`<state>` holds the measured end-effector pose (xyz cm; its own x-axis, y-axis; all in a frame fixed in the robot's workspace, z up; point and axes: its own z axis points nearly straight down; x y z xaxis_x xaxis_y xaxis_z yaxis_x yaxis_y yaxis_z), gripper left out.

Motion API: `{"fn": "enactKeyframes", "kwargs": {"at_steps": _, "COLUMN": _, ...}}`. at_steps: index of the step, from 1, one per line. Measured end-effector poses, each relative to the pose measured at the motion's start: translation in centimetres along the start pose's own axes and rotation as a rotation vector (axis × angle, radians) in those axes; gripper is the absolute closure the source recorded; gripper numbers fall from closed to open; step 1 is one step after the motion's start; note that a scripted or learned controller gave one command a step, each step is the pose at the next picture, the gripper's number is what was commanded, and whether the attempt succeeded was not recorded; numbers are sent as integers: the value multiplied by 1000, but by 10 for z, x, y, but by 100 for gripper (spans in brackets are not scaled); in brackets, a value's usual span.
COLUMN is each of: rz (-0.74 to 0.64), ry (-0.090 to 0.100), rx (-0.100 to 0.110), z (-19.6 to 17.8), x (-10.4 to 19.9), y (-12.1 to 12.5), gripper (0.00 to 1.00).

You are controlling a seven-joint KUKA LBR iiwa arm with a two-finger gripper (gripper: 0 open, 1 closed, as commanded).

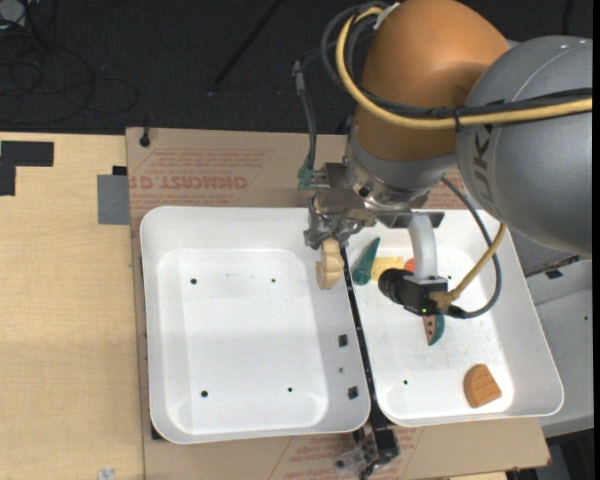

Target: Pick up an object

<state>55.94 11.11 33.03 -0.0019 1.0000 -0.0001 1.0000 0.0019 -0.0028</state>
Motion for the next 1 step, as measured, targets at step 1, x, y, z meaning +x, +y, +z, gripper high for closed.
{"fn": "enactKeyframes", "kwargs": {"at_steps": 1, "rz": 1, "ry": -1, "rx": 3, "z": 3, "x": -3, "y": -36, "gripper": 100}}
